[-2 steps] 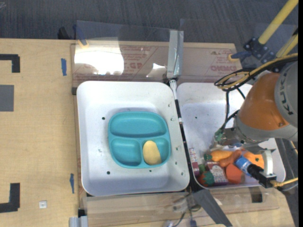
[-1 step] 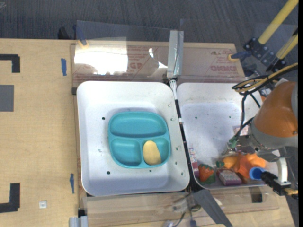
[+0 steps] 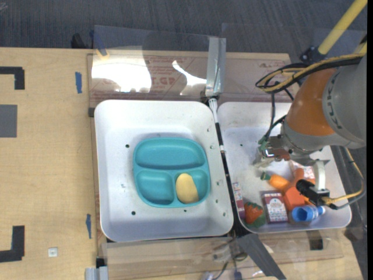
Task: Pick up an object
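Far to the gripper's left you get the left bin (image 3: pixel 111 174), mostly bare white floor around a teal divided tray (image 3: pixel 169 168) sitting near its middle. A yellow oval item (image 3: pixel 186 188), potato-like, lies in the tray's lower right compartment. Plenty of free room along that bin's walls on every side of the tray.

Between the bins runs a dark seam just left of the gripper's bin. The right bin (image 3: pixel 239 127) has open floor in its upper half and left part; clutter packs its lower edge.

Your gripper (image 3: pixel 269 154) sits low over the right bin's middle, under the orange-banded wrist; you can't tell whether the fingers are apart or closed, and nothing is seen between them.

Below it, near the bin's bottom wall: a red rounded item (image 3: pixel 253 213), then a maroon box (image 3: pixel 275 207), an orange piece (image 3: pixel 280 182) just below-right of the gripper, and a blue-capped item (image 3: pixel 303 214) furthest right, tight against the rim. Little clearance there.
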Available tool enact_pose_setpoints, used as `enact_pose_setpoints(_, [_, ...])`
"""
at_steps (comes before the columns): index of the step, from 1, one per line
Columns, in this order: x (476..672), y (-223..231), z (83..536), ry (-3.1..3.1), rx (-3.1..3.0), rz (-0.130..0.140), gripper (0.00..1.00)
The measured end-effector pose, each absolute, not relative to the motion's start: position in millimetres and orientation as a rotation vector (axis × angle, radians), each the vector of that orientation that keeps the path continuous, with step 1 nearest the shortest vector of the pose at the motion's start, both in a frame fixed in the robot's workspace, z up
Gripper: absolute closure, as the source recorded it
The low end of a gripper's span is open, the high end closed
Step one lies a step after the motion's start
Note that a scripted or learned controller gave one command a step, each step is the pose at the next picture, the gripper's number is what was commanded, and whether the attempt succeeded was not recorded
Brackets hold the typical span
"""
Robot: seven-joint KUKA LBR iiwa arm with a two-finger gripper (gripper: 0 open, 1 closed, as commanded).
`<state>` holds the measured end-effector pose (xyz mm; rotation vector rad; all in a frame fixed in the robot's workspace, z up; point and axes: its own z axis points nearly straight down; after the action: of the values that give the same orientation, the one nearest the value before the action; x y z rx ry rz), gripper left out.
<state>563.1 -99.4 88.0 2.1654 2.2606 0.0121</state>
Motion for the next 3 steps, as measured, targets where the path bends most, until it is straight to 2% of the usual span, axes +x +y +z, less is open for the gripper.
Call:
enact_pose_setpoints(1, [483.0, -155.7, 90.9, 2.309, 2.134, -0.005, 1.00])
enact_pose_setpoints(2, [524.8, -80.7, 184.9, 2.223, 2.217, 0.007, 1.00])
enact_pose_setpoints(3, [522.4, -83.6, 181.7, 2.221, 2.226, -0.004, 0.00])
